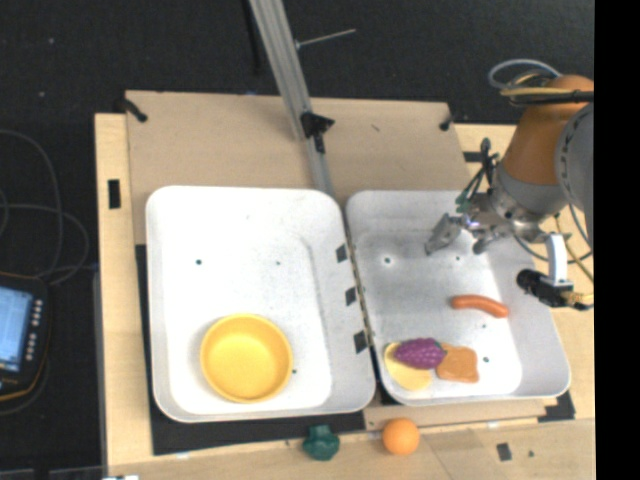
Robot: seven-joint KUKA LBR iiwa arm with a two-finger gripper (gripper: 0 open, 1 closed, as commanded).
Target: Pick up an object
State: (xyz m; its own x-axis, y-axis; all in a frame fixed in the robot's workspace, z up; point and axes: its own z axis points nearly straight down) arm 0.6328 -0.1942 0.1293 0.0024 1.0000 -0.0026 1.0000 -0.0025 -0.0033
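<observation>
The left bin (180, 268) is a shallow white tray with rounded corners, its floor lightly speckled. In its near part sits a yellow bowl (246, 357), round, smooth and open upward. Nothing else lies in that bin.

Between the two bins runs a thin divider with small dark clips (352, 296), and a grey metal rail (285, 63) slants down from the top of the view to the gap between them.

The right bin (400, 288) is the same white tray. Along its near edge lie three things bunched together: a pale yellow flat piece (400, 372), a knobbly purple bunch of grapes (419, 352) resting on it, and a flat orange piece (459, 365) touching the grapes on their right. Farther back and to the right, apart from them, lies an orange sausage (479, 305), long and smooth.

My gripper (458, 238) hangs above the far part of the right bin, well apart from the sausage and the cluster. My two fingers are spread, with nothing between them.

On the bench in front of the bins lie a small green thing (321, 442) and an orange ball (400, 436).
</observation>
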